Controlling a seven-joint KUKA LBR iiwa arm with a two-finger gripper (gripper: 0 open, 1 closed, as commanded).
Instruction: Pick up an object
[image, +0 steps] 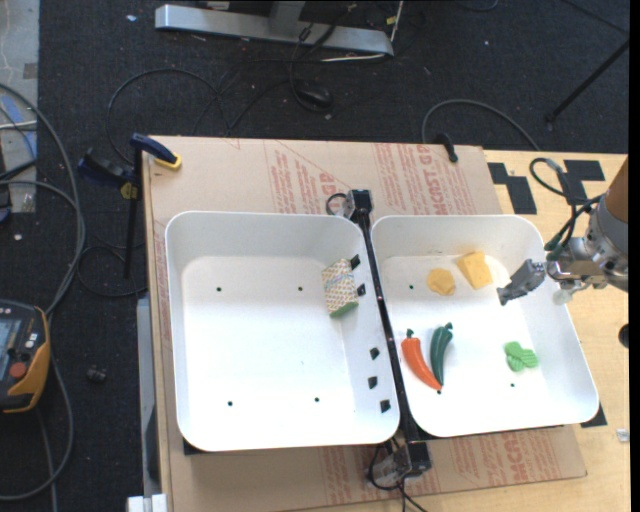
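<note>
1. The table (300, 175) is brown board on a dark carpet floor (70, 80) with cables.
2. Two white bins (200, 250): right holds five objects (421, 362), left one patterned piece (341, 287).
3. The jaws (520, 283) hover over the right bin; whether they are clenched I cannot tell.

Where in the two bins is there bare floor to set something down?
Left bin: bare floor left of the patterned item by the divider. Right bin: crowded mid-floor with yellow pieces, orange pepper, green pepper and green piece; the front strip is bare.

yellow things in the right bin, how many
2: a small yellow piece and a larger yellow block beside it, both near the right bin's far wall.
</note>
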